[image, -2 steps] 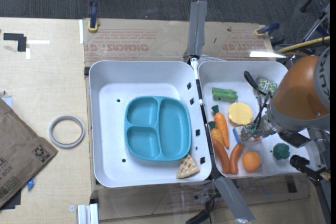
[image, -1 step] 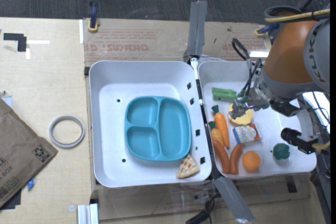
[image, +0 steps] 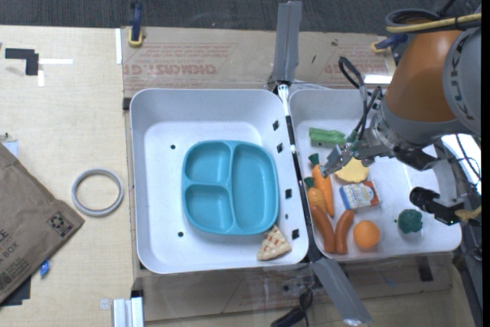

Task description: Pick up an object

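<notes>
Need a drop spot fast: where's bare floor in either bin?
Left bin: bare strips around the blue tray, widest above it; pizza slice takes the near right corner. Right bin is crowded with toy food; small gap above the broccoli.

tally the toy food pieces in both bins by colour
orange: 3, long carrot, sausage-like piece, round orange fruit
green: 2, flat leafy piece, broccoli floret
yellow: 2, pale chip-like piece, pizza wedge
red: 1, sausage
blue and white: 1, small carton
total: 9
</notes>
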You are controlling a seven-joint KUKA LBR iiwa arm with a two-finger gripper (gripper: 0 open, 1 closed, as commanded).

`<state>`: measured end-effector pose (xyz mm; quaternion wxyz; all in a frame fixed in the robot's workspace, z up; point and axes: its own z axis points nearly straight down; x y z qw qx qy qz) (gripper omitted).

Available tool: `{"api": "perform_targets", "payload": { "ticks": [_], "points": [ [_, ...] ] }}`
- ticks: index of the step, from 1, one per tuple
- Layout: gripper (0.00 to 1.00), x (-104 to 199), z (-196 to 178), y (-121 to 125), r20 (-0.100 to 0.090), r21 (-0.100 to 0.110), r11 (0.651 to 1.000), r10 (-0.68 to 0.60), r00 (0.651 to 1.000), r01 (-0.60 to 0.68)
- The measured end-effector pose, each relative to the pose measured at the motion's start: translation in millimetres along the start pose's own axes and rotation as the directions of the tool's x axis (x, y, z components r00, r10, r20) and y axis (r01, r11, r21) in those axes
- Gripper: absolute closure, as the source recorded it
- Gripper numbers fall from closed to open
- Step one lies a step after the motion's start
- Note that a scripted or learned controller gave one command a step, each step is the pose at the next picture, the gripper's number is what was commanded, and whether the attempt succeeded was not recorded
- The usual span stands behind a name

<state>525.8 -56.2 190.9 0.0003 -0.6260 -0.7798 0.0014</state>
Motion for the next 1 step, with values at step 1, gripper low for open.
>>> {"api": "perform_targets", "payload": {
  "ticks": [1],
  "points": [
    [0.00,-44.2,93.5,-55.4,0.002,-0.012,0.998,0.067,0.998,-0.067]
  ]
}}
